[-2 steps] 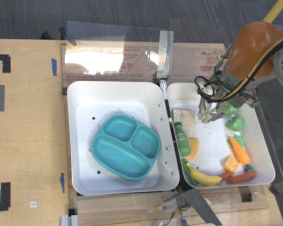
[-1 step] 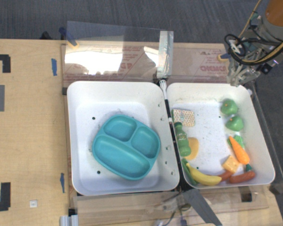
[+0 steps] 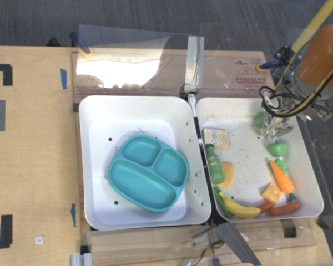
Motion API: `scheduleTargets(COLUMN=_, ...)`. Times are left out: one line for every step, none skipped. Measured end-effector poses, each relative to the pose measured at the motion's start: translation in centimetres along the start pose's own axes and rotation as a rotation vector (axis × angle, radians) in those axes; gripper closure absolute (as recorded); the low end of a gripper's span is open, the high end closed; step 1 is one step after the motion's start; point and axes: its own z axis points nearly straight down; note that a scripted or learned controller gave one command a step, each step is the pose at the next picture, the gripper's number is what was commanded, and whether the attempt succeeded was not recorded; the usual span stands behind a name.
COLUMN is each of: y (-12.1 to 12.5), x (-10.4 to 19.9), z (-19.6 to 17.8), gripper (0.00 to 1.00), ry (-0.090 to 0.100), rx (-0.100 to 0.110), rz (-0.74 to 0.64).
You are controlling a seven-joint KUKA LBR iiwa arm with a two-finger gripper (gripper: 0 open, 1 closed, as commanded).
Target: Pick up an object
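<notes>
Looks like the reaching-in step: the end effector (image 3: 275,127) is low in the right bin (image 3: 313,176) near its back right corner, close above a green toy (image 3: 277,148), and honestly I can't tell if it's spread or pinched since cables clutter it. I don't see anything held. Carrot (image 3: 281,176), banana (image 3: 238,207) and green bottle (image 3: 213,164) lie in that bin too; I'd guess next is dropping squarely onto the green toy and closing.

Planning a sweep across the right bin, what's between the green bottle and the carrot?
In the camera view, a yellow piece sits beside the green bottle; bare bin floor separates it from the carrot.
</notes>
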Motion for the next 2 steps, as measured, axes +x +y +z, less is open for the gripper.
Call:
scheduleTargets(y=-0.2, x=-0.4, z=-0.8, gripper=0.00, ry=-0.009, rx=0.011, rz=-0.002)
scheduleTargets(y=3.0, x=3.9, z=1.6, gripper=0.00, ry=-0.010, rx=0.013, rz=0.021)
